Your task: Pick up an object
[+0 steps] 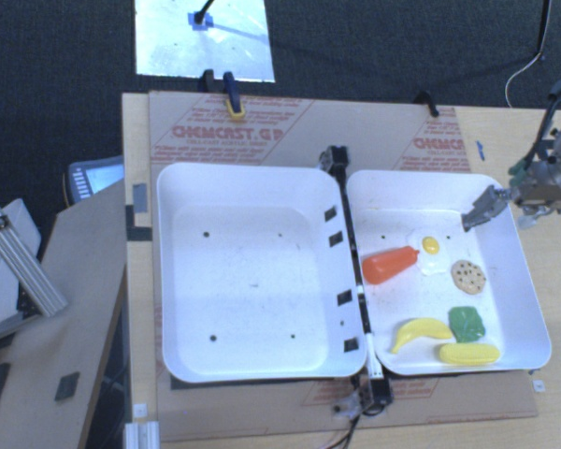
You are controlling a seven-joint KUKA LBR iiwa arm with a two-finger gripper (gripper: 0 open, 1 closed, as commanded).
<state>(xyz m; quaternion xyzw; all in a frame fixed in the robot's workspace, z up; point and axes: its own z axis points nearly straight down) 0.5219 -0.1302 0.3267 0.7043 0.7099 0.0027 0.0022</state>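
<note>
Toy food items, the candidates for pickup, all lie in the right bin (505,251); none is between the fingers of the end effector (472,219).

Desk (290,120): light wood with a printed cardboard sheet on top, carrying two shallow white bins side by side.

Left bin (182,195): sits to the left of the central divider.

Right bin: holds six items, grouped in its centre and near half.

Arm (547,181): enters from the right edge of the view. The end effector hangs at the far right part of the right bin, pointing down and left. Whether its fingers are open or closed cannot be told; it grips nothing visible.

Items, largest first:
- Carrot (390,265), orange-red, left of centre, well apart from the end effector, lower left of it.
- Banana (421,332), yellow, curved, near the front wall.
- Corn cob (468,353), yellow, at the front, just beside the banana.
- Fried egg (429,249), white with yellow yolk, touching the carrot's tip; nearest item to the end effector, lower left of it.
- Green vegetable (467,322), directly above the corn cob.
- Cookie (467,276), round, tan, below the end effector, near it but apart.
</note>
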